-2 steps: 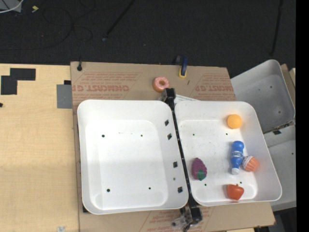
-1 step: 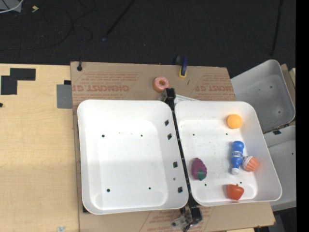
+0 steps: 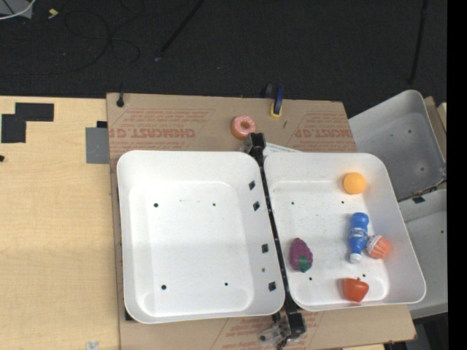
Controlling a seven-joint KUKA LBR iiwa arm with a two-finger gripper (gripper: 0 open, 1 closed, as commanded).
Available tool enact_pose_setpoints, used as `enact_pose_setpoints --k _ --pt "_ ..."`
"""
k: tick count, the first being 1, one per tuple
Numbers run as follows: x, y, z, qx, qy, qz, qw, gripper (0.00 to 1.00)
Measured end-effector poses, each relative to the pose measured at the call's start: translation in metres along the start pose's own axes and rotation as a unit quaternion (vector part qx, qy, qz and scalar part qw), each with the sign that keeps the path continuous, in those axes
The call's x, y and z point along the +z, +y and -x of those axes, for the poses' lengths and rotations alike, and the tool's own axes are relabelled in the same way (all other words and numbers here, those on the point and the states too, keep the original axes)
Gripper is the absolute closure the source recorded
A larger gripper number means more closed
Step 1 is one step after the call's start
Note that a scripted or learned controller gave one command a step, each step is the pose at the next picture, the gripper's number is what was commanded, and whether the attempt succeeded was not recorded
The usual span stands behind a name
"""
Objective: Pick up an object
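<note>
The right bin (image 3: 321, 173) holds several small objects. An orange ball (image 3: 354, 183) lies near its far right corner. A blue and white bottle (image 3: 357, 235) lies toward the right side, with an orange ribbed piece (image 3: 379, 247) touching its lower end. A purple grape bunch (image 3: 300, 255) sits near the divider, and a red tomato-like object (image 3: 354, 289) rests near the front edge.
The left bin (image 3: 139, 195) stands beside the right one, joined by a black clipped divider (image 3: 265, 224). A pink donut (image 3: 243, 127) lies on the cardboard behind the bins. A blue and yellow clamp (image 3: 276, 101) grips the cardboard's far edge. A grey metal plate (image 3: 398, 133) stands at right.
</note>
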State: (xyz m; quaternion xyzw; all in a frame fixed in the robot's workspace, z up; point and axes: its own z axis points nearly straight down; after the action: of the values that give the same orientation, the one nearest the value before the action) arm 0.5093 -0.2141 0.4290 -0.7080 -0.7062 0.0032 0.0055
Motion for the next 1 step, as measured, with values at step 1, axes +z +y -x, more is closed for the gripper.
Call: enact_pose_setpoints --k 1 --pt "-0.0382 0.0467 -0.0006 -0.002 -0.003 0.007 1.0 1.0"
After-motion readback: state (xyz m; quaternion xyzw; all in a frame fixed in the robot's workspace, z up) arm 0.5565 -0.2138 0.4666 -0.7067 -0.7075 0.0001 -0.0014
